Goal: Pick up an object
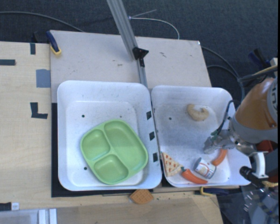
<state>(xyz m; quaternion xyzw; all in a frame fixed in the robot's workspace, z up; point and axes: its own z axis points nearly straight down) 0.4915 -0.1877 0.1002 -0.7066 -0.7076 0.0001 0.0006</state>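
Note:
In the right bin (177, 97) lie a beige bread-like lump (198, 112), a pizza slice (171, 164), a small can on its side (205, 168), an orange carrot (194, 177) at the front wall and a second orange piece (220, 157). My gripper (213, 144) hangs low over the bin's right side, just left of that orange piece and above the can. I see nothing between its fingers.
The left bin (70, 97) holds a green divided plate (114, 150). A metal pole (123, 24) slants in from the top to the bins' divider. A brown cookie-like piece (140, 196) lies on the bench in front of the bins.

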